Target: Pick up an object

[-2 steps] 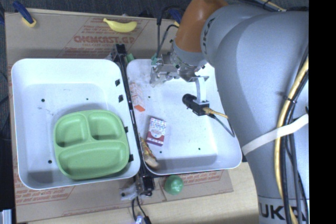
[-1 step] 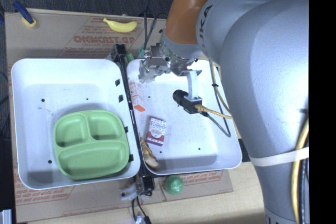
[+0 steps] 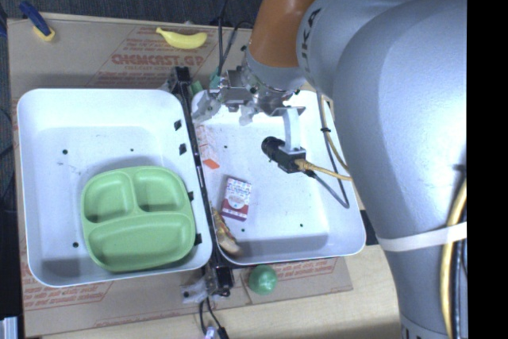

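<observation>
Grey and bulky, the arm [image 3: 405, 115] fills the right side of the view, its orange band [image 3: 282, 16] sitting above the wrist. Below that band the gripper [image 3: 238, 103] hangs over the far left corner of the right bin [image 3: 341, 238], close to the divider between the 2 bins. Whether its fingers are spread or closed cannot be told, and nothing shows between them.

Inside the right bin, a small red and white packet [image 3: 236, 198] lies flat near the left wall, well apart from the gripper. A tan, lumpy object [image 3: 222, 233] lies just beside the packet, toward the near left corner. A small orange scrap [image 3: 210, 163] rests by the same wall.

Left of the right bin, the left bin [image 3: 40, 115] holds a green divided tray [image 3: 139, 216]. Beyond the right bin's far edge, a yellow banana [image 3: 182, 36] lies on the cardboard [image 3: 119, 52]. A green ball [image 3: 263, 279] sits just outside its near edge.
</observation>
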Motion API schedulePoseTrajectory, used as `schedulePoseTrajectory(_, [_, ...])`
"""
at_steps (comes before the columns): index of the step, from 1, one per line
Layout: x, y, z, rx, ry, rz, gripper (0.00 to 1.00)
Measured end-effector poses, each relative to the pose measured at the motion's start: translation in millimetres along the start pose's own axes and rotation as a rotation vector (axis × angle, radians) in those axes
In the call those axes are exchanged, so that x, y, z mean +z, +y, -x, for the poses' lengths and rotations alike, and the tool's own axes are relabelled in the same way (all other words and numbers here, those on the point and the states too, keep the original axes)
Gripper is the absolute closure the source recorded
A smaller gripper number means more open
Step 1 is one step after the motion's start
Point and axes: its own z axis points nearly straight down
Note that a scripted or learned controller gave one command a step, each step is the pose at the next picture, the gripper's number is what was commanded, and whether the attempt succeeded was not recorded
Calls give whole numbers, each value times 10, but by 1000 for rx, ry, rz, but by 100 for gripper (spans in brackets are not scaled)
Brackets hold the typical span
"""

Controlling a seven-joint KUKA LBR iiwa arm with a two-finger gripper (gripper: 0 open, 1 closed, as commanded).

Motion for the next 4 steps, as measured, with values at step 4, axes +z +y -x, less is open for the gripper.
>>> schedulePoseTrajectory(4, [-564, 291, -16, -3, -2, -2, 0])
